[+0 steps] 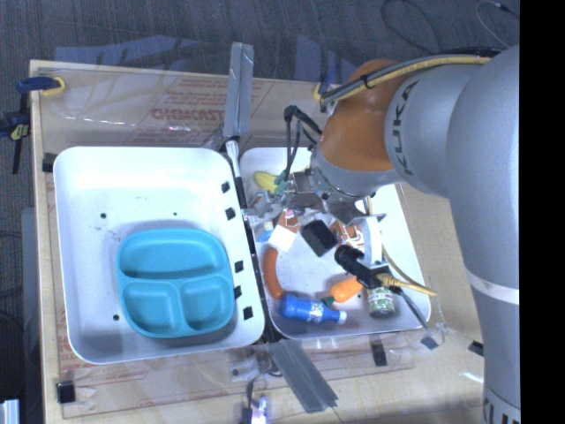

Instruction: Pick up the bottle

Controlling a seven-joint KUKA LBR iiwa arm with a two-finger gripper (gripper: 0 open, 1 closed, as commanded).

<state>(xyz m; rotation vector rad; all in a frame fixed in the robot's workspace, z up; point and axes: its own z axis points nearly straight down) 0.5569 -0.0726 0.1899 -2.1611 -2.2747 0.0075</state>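
A blue bottle (309,310) with a white cap end lies on its side near the front wall of the right bin (408,263). My gripper (270,208) hangs low over the far left part of that bin, close to the divider between the bins. It is well behind the bottle and apart from it. The grey arm with its orange band (357,135) covers much of the bin's far half.
Around the bottle lie an orange sausage-shaped piece (272,274), an orange carrot-like piece (346,288), a small dark jar (381,302), a black block (318,236) and a yellow item (265,181). The left bin (97,193) holds a blue divided tray (172,281).
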